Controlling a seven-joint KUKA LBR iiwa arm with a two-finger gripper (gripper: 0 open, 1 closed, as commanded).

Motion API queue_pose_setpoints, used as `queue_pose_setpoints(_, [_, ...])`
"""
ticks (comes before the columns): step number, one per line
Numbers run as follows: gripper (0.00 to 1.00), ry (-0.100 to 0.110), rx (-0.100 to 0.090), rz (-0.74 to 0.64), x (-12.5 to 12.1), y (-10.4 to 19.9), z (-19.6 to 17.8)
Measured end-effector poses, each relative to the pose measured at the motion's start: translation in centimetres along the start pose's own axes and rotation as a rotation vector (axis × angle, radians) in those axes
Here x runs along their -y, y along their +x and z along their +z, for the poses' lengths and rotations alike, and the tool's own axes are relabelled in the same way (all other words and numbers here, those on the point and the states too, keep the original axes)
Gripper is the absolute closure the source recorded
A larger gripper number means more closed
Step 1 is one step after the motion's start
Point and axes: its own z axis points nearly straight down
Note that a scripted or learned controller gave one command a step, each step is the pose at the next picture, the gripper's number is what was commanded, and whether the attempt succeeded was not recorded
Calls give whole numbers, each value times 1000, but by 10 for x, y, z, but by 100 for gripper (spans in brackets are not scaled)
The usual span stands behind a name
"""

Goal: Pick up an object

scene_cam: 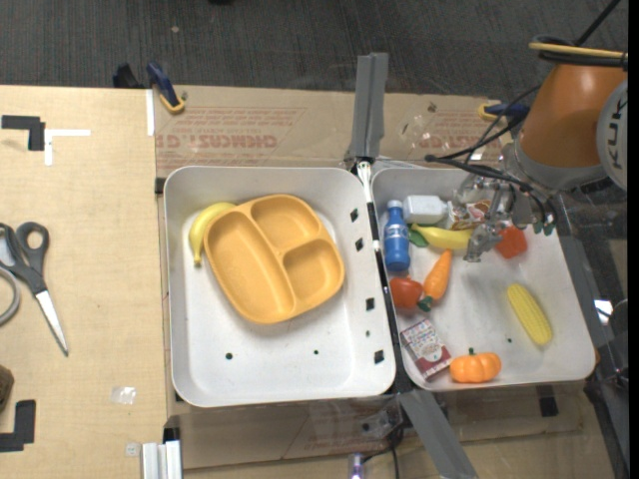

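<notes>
The right bin (569, 367) holds several toy foods. A blue bottle (396, 238) and a white box (425, 209) lie at its upper left, with a yellow banana (442, 237) beside them. Below those are a carrot (436, 275) and a red tomato (404, 292). A corn cob (529, 313) lies at the right. An orange pumpkin (474, 367) and a red-and-white carton (424, 348) lie near the front. My gripper (483, 238) hangs low over the bin's upper middle, just right of the banana's end. A red object (512, 242) lies right next to it.
The left bin (200, 367) holds an orange divided plate (275, 257) with a second banana (204, 228) against its left rim. Scissors (35, 272) lie on the bench at far left. A grey post (367, 108) stands behind the gap between the bins.
</notes>
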Motion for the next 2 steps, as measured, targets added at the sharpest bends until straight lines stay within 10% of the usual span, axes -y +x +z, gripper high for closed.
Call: queue_pose_setpoints(2, [0,-5,-28,188,-58,60,8])
